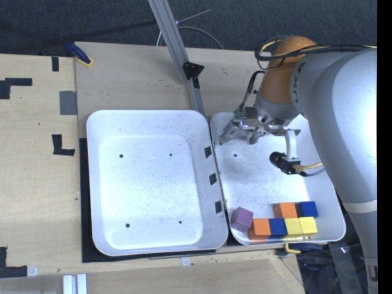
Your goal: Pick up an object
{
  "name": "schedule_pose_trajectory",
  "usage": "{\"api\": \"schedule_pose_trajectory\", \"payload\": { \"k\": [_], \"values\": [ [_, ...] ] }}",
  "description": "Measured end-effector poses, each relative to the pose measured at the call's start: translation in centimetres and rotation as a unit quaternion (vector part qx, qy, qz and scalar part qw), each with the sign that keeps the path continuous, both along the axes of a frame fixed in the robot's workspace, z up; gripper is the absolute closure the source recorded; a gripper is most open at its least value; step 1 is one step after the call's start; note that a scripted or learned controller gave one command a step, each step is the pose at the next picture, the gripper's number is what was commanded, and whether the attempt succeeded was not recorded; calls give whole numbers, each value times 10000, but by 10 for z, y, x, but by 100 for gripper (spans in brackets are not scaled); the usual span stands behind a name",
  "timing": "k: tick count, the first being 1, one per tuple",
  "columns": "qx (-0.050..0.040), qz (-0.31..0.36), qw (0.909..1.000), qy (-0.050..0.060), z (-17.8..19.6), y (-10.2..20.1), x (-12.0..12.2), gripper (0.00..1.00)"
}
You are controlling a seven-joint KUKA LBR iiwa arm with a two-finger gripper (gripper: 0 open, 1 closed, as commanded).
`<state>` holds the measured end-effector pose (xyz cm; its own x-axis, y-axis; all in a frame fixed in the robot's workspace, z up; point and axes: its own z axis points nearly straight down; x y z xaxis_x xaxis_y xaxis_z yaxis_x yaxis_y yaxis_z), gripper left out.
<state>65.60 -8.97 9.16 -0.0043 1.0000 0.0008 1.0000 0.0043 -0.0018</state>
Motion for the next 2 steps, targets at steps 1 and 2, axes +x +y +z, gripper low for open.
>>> {"api": "schedule_pose_trajectory", "payload": {
  "k": [1,2],
  "values": [
    [2,-18,10000,-19,105,19,-86,0],
    [9,13,10000,4,100,78,-91,0]
  ]
}}
